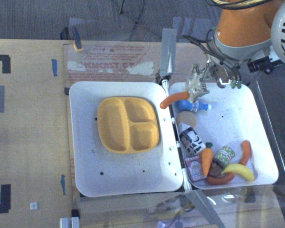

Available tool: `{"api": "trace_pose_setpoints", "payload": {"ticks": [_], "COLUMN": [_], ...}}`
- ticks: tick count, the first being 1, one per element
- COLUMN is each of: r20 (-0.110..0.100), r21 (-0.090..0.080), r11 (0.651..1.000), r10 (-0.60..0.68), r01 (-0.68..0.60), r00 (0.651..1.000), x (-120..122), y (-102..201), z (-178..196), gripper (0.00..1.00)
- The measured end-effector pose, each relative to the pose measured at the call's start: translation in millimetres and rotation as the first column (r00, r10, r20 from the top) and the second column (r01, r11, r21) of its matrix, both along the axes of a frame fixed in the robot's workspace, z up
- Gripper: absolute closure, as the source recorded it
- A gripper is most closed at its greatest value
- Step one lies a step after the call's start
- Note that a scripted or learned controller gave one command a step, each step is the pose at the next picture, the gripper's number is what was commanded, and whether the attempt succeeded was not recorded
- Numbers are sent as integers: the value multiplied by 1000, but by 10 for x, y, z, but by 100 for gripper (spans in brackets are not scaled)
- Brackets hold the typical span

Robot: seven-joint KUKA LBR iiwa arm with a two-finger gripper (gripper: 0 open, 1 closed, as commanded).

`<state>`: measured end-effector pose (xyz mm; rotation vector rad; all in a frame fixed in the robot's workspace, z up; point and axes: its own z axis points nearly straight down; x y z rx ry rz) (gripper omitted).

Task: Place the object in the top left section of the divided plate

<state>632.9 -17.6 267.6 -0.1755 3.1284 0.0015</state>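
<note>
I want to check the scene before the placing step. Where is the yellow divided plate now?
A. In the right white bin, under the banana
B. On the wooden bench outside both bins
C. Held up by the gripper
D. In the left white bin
D. The yellow divided plate lies flat in the left white bin, while the banana and the other small items are in the right white bin.

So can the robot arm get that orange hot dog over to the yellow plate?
Probably yes. The fingers sit right at the hot dog, which pokes over the divider between the bins, and nothing lies on the yellow divided plate. Whether they actually hold it is unclear.
</note>
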Motion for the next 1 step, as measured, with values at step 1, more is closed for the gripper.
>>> {"api": "trace_pose_setpoints", "payload": {"ticks": [1], "r20": [0], "r21": [0], "r11": [1000], "r10": [0], "r01": [0], "r00": [1000], "x": [0], "y": [2], "z": [0], "gripper": [0]}}
